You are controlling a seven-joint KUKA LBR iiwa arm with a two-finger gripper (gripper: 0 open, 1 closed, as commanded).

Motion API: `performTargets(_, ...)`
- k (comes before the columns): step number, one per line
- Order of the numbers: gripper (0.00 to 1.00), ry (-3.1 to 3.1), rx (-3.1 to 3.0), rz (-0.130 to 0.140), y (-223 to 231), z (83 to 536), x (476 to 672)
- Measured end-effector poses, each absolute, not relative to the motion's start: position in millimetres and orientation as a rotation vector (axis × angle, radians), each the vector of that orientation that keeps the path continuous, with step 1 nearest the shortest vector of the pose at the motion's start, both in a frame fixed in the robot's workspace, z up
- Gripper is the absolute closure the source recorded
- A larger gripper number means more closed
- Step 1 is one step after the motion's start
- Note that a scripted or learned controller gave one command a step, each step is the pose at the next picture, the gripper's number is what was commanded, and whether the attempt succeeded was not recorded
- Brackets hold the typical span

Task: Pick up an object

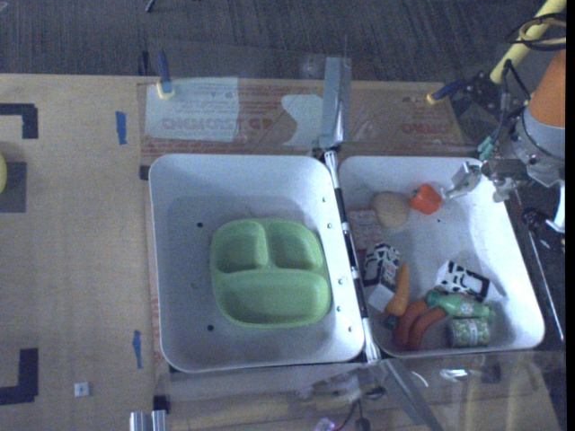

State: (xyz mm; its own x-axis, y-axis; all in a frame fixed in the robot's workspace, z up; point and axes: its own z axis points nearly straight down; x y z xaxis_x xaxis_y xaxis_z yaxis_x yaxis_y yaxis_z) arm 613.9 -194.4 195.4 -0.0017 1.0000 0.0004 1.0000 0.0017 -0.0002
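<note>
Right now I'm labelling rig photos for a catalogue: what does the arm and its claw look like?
The arm is grey with an orange band above the wrist. Yellow tubing and dark cables run along its upper part. The claw is small, pale metallic grey with thin fingers.

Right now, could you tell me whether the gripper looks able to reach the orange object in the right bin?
Probably yes: the gripper sits just beside the orange object, with nothing between them; the tan ball lies on its far side.
</note>
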Motion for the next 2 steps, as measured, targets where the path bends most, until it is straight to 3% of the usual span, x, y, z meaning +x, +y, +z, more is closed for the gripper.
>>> performTargets(1,0.00,-2.161,-2.279,0.002,-193.4,165.9,601.1)
performTargets(2,0.00,-2.181,-2.263,-0.005,-203.3,96.0,594.2)
